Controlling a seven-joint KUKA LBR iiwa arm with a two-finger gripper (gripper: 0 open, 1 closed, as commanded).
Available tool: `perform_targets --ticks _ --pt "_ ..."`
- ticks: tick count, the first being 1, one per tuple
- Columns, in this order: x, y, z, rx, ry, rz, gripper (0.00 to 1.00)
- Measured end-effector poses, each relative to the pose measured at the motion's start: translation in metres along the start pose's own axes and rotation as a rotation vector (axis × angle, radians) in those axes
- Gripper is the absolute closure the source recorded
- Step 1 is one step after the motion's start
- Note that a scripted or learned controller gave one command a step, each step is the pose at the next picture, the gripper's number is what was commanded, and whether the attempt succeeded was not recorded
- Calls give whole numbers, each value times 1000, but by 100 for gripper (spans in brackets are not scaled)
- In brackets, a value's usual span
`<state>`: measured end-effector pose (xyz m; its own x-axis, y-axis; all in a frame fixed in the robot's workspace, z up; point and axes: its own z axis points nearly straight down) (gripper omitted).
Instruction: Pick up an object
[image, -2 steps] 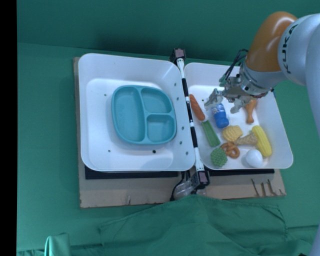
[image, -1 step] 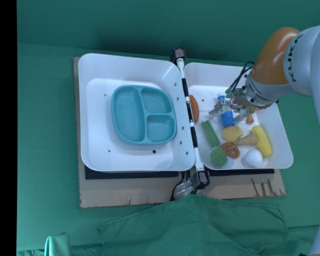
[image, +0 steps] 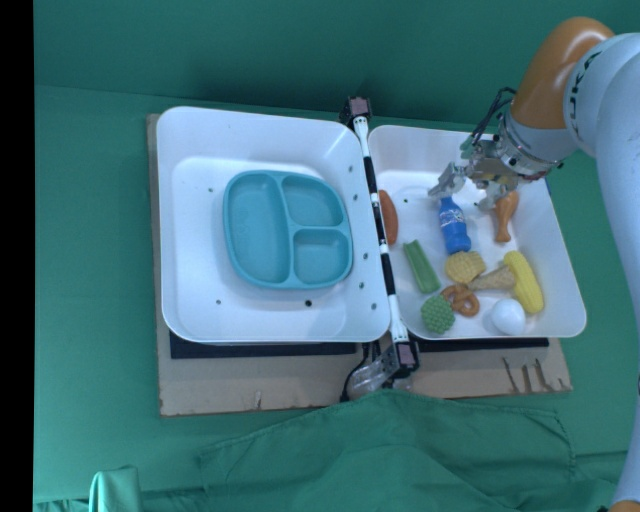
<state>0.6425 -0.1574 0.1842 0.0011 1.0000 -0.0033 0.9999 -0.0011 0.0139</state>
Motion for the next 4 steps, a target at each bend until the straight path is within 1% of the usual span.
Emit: perform_targets --ticks 1,2,3,4 --pt "-1 1 -16 -11 -3 4 100" --pt "-1 1 -15 -9 -3 4 0" --pt "35 -29 -2 -2 -4 2 0" --pt "5 -8 -97 -2 -3 3 0"
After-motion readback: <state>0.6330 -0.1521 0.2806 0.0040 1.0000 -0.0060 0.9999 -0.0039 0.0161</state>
